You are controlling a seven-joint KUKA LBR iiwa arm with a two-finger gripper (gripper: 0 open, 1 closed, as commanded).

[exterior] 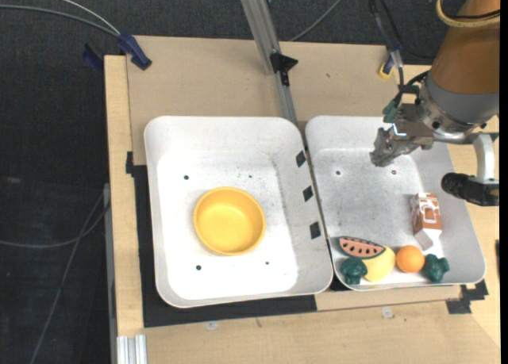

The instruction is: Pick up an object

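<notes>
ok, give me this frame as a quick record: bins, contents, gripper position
left bin: yellow bowl, near the middle
right bin: watermelon slice, yellow fruit, orange, two green pieces, small carton
item layout: all clustered along the right bin's near edge and right side
gripper: over the right bin's far part, apart from every item
holding: nothing seen between the fingers
arm: enters from the right

Right bin [349,204] middle bare; toys [389,258] crowd near edge; carton [427,213] beside right wall.
</notes>
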